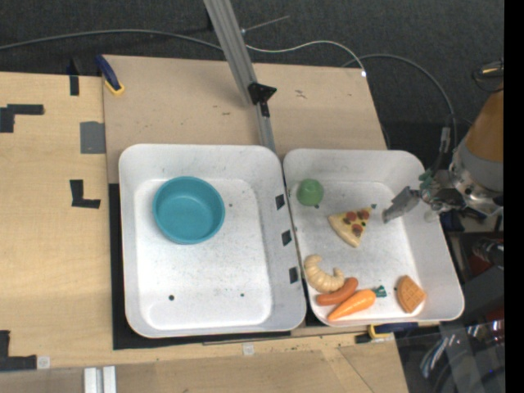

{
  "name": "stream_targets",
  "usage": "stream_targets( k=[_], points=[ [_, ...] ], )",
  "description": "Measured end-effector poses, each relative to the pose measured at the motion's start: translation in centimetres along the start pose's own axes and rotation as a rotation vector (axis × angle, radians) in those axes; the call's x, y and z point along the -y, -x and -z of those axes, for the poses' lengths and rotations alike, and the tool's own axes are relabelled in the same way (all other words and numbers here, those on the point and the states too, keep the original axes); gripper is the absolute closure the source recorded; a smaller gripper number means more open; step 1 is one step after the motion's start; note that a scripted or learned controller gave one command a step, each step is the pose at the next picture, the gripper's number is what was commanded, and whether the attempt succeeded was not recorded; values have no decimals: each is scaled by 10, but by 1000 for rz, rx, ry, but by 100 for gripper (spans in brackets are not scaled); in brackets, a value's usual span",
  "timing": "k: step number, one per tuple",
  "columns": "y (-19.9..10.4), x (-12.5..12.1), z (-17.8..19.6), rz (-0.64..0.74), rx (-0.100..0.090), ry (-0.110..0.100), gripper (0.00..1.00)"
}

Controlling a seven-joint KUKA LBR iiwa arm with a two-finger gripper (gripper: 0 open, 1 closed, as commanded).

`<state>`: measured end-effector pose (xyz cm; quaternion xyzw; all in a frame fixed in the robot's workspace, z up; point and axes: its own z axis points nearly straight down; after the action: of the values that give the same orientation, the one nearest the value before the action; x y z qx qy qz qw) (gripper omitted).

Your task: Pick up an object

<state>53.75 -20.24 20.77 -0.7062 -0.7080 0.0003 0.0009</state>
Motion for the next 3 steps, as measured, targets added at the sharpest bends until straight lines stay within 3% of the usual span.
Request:
stream_targets(
  k=[1, 3],
  points=[
    [0, 0, 0, 0, 0, 0, 0],
    [-7, 1, -105, 0, -1, -6, 0]
  ],
)
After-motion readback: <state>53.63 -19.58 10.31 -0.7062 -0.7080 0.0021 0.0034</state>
